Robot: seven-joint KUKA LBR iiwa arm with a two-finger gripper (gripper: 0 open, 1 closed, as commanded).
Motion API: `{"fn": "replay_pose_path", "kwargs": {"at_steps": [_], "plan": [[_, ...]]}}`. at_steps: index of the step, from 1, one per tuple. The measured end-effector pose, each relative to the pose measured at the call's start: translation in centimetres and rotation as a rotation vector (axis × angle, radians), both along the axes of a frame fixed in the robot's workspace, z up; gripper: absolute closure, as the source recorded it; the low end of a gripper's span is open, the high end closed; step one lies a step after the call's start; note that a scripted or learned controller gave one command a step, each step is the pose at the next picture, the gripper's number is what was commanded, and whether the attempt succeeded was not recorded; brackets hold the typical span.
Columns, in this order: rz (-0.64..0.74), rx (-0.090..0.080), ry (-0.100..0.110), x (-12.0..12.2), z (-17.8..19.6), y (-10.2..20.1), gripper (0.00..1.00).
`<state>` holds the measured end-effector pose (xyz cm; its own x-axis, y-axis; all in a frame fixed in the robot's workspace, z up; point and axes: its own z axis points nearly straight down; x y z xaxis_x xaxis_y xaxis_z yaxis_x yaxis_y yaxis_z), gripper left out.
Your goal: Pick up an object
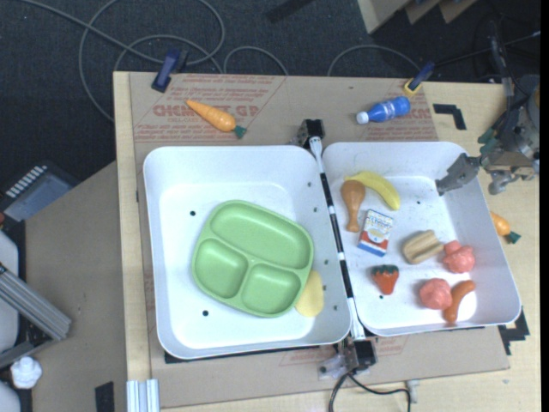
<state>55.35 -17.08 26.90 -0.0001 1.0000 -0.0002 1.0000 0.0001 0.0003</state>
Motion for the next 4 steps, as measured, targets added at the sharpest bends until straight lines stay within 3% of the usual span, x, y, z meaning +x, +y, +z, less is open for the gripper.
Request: {"fn": "replay_pose_path", "kwargs": {"at_steps": [1,2,3,4], "plan": [[0.000,0.001,0.002,-1.0,-14.3,2.9,0.00],[-0.001,-0.001,-0.006,-3.9,-18.2,2.2,0.00],[0.001,-0.002,-0.009,-2.6,-18.2,6.9,0.00],[-0.001,-0.003,-0.008,-7.2,-18.2,7.3,0.00]]}}
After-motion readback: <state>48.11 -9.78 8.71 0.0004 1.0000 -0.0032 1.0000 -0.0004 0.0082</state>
